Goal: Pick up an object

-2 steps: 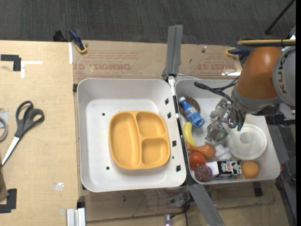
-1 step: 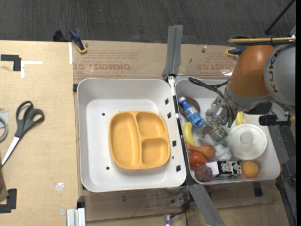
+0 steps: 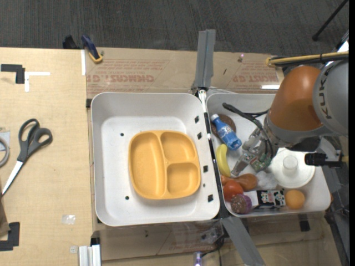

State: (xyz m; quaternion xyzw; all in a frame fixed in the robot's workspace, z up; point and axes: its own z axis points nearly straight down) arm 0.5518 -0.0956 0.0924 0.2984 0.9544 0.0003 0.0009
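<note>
One pair of scissors [image 3: 29,143] at nine o'clock. One yellow three-section plate [image 3: 165,164] in left bin [image 3: 105,159]. In right bin [image 3: 319,195]: one blue bottle [image 3: 226,132], one banana [image 3: 222,159], one tomato [image 3: 233,189], one orange ball [image 3: 295,199]. Gripper [image 3: 250,155] over clutter, at three o'clock; jaw state unclear.

A heap of small objects lies in the right-hand white bin [image 3: 260,96]: a blue plastic bottle [image 3: 226,131] lying tilted, a yellow banana [image 3: 222,159] beside it, a red tomato-like ball [image 3: 232,189], a purple knobbly ball [image 3: 241,204], an orange ball [image 3: 295,198], and a white round lidded container [image 3: 292,169].
</note>
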